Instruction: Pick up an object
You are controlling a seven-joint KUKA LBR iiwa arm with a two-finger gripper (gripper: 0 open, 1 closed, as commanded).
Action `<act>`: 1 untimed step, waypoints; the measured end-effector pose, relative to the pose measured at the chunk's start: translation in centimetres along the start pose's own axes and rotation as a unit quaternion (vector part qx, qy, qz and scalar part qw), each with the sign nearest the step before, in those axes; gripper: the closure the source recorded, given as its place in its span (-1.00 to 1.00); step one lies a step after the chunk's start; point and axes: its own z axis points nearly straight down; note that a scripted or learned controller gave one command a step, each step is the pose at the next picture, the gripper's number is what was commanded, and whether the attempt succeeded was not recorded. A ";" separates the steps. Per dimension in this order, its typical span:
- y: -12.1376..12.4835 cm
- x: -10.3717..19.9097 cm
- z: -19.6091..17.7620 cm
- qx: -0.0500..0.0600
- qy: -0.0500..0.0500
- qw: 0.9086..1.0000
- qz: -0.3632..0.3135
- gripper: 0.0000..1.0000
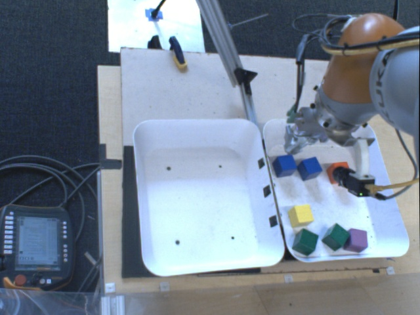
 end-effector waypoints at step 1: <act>2.6 4.1 -0.9 -0.001 -0.001 1.000 0.001 1.00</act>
